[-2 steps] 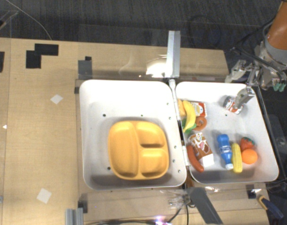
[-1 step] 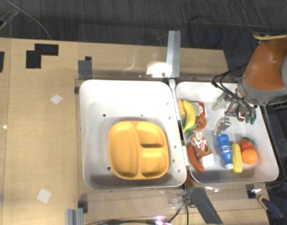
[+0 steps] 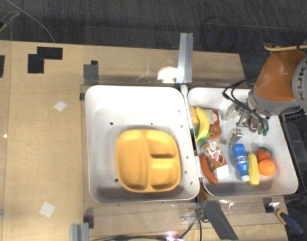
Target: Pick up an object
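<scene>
Up in the right bin (image 3: 284,185), the gripper (image 3: 240,132) hangs above bare floor; its fingers look slightly parted with nothing between them, though the view is too small to be sure. Just below lie a blue bottle (image 3: 239,159), corn cob (image 3: 253,168) and orange (image 3: 267,167). A yellow tray (image 3: 147,160) fills the left bin (image 3: 101,134).

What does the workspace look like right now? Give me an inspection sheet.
Surface: wooden bench bearing left bin and right bin.
Job's things: right bin holds a banana, blue bottle, corn cob, orange, sausage and a small carton.
Clutter: yellow divided tray in left bin.
Grippers: gripper above right bin's far side, nothing seen held.
Cables: black cable by the wrist.
Surroundings: dark floor beyond bench.
</scene>
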You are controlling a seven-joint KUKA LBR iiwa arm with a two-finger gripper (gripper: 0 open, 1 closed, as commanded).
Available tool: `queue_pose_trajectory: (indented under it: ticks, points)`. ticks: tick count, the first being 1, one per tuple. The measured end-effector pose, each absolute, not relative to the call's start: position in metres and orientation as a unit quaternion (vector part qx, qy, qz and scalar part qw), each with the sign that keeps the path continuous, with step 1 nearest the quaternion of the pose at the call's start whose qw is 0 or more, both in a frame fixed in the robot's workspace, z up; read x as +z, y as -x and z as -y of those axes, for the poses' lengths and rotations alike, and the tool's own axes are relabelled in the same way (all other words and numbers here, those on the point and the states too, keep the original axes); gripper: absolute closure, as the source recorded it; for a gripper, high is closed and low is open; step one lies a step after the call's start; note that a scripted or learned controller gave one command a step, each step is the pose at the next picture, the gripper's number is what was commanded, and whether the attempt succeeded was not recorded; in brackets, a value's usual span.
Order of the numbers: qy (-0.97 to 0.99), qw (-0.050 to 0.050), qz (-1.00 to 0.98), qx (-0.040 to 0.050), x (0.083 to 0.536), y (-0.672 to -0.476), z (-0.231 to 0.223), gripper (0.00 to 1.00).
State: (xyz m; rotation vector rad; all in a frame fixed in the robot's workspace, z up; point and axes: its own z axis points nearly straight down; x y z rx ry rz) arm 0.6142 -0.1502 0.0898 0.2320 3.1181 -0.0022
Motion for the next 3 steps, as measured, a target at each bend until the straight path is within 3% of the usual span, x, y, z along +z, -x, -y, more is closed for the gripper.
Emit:
queue_pose_trajectory:
  ticks: [1, 2, 3]
  points:
    - [-0.199, 0.006, -0.98, 0.0002, 0.089, -0.634, 0.171, 0.0]
    - [-0.189, 0.006, -0.982, 0.0008, 0.093, -0.656, 0.143, 0.0]
    - [-0.193, 0.005, -0.981, 0.0007, 0.088, -0.633, 0.185, 0.0]
